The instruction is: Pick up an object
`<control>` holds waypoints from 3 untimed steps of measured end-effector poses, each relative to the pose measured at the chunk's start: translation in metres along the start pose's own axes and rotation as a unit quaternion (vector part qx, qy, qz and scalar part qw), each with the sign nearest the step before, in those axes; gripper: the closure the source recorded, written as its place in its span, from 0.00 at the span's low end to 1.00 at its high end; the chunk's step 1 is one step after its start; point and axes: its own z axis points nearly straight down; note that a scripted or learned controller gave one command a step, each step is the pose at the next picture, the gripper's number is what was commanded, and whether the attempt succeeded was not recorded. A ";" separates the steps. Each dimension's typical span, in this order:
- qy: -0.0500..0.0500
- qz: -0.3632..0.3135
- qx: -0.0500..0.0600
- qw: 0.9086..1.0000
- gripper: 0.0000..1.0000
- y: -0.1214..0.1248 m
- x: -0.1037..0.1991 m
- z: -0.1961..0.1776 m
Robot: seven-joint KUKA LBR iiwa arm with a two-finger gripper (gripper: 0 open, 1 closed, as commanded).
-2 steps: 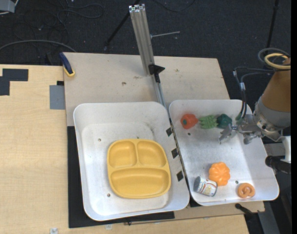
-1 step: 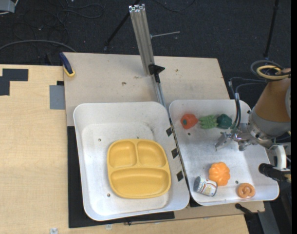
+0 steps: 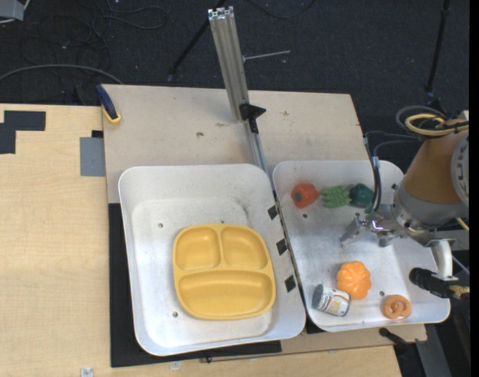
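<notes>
My arm point(image 3: 432, 179) comes in from the right and its bulk covers the right bin's point(image 3: 318, 242) far right wall, so I cannot see what lies under it there. My gripper point(image 3: 365, 228) shows as a small cluster of grey metal low over the bin floor, too small and tangled for me to tell whether it is spread or pressed together; nothing is visibly caught in it. The teal object point(image 3: 361, 194) is partly hidden against the dark cable beside it, and its shape is hard to make out. It lies just behind my gripper, towards the bin's back wall, close but apart. Touching its left side is a green fuzzy object point(image 3: 334, 196), and further left, a little apart, a red-orange round object point(image 3: 305, 195). Nearer the front of the bin, well clear of my gripper, sits an orange pumpkin-shaped object point(image 3: 354, 278), with a small can point(image 3: 331, 300) lying on its side against its lower left (the label is too blurred to read). An orange ring point(image 3: 396, 307) rests near the front right corner. The bare white floor directly around my gripper holds nothing in its way. The left bin point(image 3: 145, 210) holds a yellow divided plate point(image 3: 222, 271), lying flat.
</notes>
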 end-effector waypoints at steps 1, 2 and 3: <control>0.001 0.000 -0.003 1.000 1.00 0.002 0.001 -0.012; -0.002 -0.001 -0.002 1.000 1.00 0.009 -0.002 -0.073; -0.001 -0.001 -0.002 1.000 1.00 0.010 -0.003 -0.126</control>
